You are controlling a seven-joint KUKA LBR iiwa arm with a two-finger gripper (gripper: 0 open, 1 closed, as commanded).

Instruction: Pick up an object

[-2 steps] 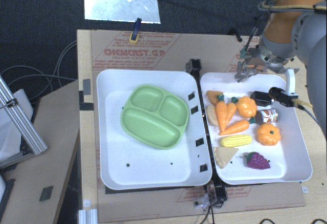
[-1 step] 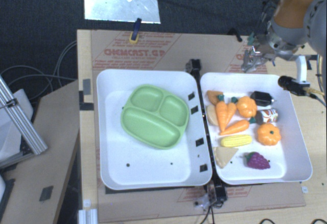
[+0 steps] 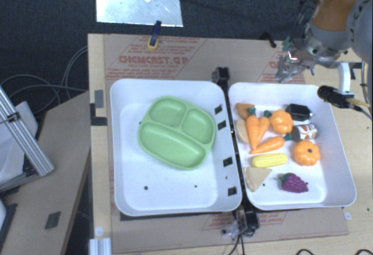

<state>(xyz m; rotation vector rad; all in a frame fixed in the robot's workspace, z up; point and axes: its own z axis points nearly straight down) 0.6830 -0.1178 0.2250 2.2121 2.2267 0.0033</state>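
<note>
- The grey arm [image 3: 341, 6], with its orange band at the top, is reaching in at the 1 o'clock corner of the view, above the bench and beyond the far rim of the right bin [image 3: 344, 149].
- The gripper [image 3: 289, 67] is hanging over the cardboard just past that bin's far edge, at about 12 o'clock from the bin's contents; nothing is sitting between its fingers, and whether they are spread or pressed together I cannot tell.
- The toy foods are all lying in the right bin: two carrots [image 3: 256, 130] are resting near its middle, one upright in the view and one slanting toward 4 o'clock.
- An orange fruit [image 3: 281, 121] is sitting just at 3 o'clock of the carrots, and a small pumpkin [image 3: 306, 153] is lying at 4 o'clock of them.
- A corn cob [image 3: 268, 160] is lying just at 6 o'clock of the carrots, with a purple grape bunch [image 3: 293, 183] at 5 o'clock, near the bin's near rim.
- A black object [image 3: 298, 111] is resting toward the bin's far side, at 1 o'clock of the orange fruit.
- The left bin [image 3: 131, 190] is holding a green divided plate [image 3: 176, 131], tilted in the view, roughly at its centre.
</note>
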